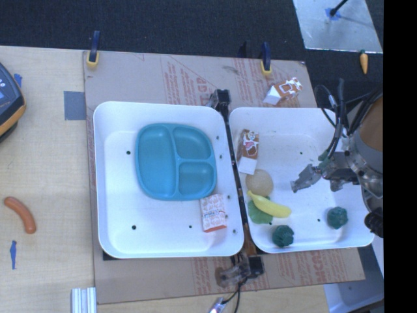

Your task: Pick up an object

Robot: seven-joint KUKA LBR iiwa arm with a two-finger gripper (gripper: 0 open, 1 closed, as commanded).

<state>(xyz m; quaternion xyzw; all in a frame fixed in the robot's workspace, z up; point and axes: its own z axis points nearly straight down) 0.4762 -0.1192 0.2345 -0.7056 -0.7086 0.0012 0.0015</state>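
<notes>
My gripper point(320, 181) hangs over the right side of the right bin point(300, 119), open with nothing between its fingers. To its left lie a beige ball point(260, 182), a yellow banana point(272, 207) and a green piece point(256, 214) under the banana. A dark green broccoli-like lump point(283, 235) sits at the front of the bin, and another green lump point(337, 217) lies just in front of the gripper. A brown and white packet point(248, 146) rests by the bin's left wall.
The left bin point(117, 240) holds a blue divided plate point(176, 160) and a small red and white carton point(213, 212). On the cardboard behind the right bin lies a small carton point(283, 90). A sausage point(20, 214) lies on the bench at far left.
</notes>
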